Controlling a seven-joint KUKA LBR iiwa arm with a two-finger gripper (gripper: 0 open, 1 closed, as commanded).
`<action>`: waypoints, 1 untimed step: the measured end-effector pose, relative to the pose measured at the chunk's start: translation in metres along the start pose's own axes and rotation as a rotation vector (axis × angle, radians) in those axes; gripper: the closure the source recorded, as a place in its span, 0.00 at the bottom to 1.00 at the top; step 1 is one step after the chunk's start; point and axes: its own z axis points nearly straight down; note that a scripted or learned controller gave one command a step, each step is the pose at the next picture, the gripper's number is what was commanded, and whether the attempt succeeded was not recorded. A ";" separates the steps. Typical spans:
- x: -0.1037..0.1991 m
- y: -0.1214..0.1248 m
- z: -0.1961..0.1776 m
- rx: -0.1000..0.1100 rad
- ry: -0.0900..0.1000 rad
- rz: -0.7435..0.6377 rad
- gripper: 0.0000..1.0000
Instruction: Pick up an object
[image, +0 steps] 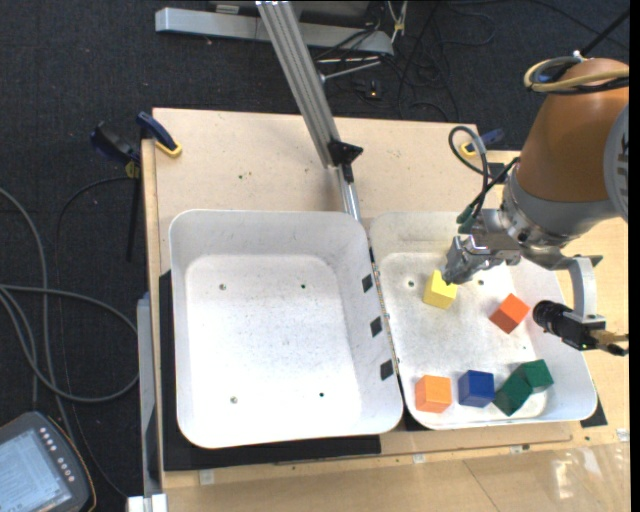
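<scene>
The right bin (400, 240) holds several blocks. A yellow block (439, 290) lies near its upper middle. An orange block (509, 313) sits further right. Along the front edge stand an orange block (432, 393), a blue block (477, 388) and a green block (524, 386). My gripper (463, 263) hangs just above and to the right of the yellow block, its tips close to the block's top edge. The grey wrist and orange band rise behind it to the right.
The left bin (190, 300) lies beside the right one, with black clips along the shared rim. A metal pole (305, 85) slants down to the bins' junction. Cables and a blue clamp (130, 140) sit at the bench's edges.
</scene>
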 end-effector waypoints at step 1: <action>0.054 -0.015 0.010 0.002 0.000 0.000 1.00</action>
